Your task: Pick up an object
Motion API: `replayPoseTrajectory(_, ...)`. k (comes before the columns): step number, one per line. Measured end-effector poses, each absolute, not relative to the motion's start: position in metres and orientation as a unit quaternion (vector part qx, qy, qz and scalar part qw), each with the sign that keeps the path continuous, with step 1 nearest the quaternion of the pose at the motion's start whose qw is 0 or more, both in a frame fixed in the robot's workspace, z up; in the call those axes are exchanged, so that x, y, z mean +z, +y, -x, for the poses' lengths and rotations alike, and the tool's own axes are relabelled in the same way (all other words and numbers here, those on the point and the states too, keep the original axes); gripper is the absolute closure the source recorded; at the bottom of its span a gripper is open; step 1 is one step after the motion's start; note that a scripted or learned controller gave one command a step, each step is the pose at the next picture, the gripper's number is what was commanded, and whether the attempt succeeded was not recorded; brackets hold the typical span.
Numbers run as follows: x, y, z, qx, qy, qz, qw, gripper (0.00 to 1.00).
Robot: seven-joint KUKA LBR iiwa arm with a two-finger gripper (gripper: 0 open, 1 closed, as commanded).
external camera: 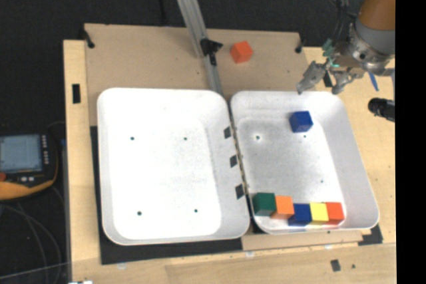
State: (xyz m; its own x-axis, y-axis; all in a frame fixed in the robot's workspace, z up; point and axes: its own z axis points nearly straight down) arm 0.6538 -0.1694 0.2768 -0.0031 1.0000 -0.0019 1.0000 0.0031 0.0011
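far left of my fingers, off the bench: a handheld screen unit (23, 155) with an orange casing under it. next the left bin (113, 143), white, well left of me and lower in view. a metal rail (190, 6) runs up at a slant from the seam between the bins. orange cube (241, 52) sits on the brown board behind the bins, left of my fingers at about the same height in view, well apart. right bin (356, 163) is just below me. blue cube (301, 121) lies in it near the far wall, below and a bit left of my fingertips, near but not touching. along the near wall, well below me, a touching row: green (264, 202), orange (284, 205), blue (300, 213), yellow (319, 211), red-orange (335, 211). my gripper (326, 78) hangs over the bin's far rim, fingers (307, 82) spread apart, nothing between them.
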Motion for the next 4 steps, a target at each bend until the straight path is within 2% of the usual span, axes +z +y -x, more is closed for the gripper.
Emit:
replayPoseTrajectory(1,0.158,-0.18,-0.674,-0.0021,0.708,-0.706,-0.001,0.0)
replayPoseTrajectory(2,0.12,-0.191,-0.671,0.0014,0.708,-0.706,0.003,0.0)
replayPoseTrajectory(3,0.128,-0.192,-0.67,0.0002,0.708,-0.706,0.003,1.0)
replayPoseTrajectory(4,0.227,-0.143,-0.545,0.0012,0.707,-0.707,0.001,1.0)
